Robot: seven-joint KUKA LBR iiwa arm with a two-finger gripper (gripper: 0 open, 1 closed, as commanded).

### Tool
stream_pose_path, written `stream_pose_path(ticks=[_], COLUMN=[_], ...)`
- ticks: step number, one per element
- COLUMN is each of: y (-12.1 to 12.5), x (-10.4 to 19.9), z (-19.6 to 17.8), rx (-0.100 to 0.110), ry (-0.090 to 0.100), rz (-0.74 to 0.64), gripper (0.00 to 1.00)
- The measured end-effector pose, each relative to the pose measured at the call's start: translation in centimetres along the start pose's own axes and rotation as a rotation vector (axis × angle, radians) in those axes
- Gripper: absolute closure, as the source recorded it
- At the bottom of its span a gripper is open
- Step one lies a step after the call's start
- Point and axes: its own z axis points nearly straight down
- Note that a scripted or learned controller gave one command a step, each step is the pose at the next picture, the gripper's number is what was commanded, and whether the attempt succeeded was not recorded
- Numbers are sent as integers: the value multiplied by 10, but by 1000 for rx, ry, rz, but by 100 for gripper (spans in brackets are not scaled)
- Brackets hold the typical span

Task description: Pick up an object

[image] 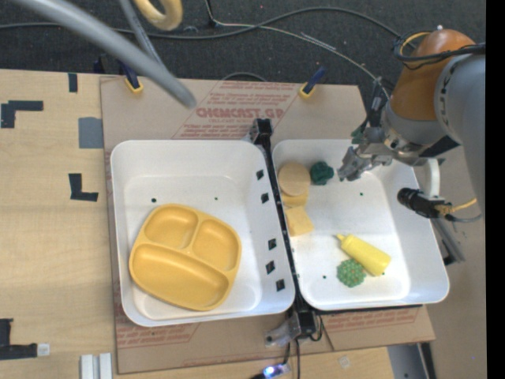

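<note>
The right bin (410, 247) holds a dark green lump (320, 172), a tan round piece (293, 180) over a pale yellow block (298, 223), a yellow bottle-shaped toy (364, 253) and a green knobbly ball (350, 273). My gripper (353, 166) hangs over the upper part of this bin, just right of the dark green lump and apart from it. Nothing shows between its fingers, and their spacing is too small to read.
The left bin (126, 172) carries a yellow divided plate (185, 256). A black divider (272, 212) runs between the bins. Cables and a grey hose (95, 26) cross the back. The right bin's middle is bare white floor.
</note>
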Motion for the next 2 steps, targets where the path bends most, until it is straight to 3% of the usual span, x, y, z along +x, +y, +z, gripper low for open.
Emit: stream_pose_path(ticks=[1,2], y=[-5,-5], x=[7,8], z=[-58,-74], rx=[1,2], ry=[0,1], rz=[-1,0], gripper=[100,100])
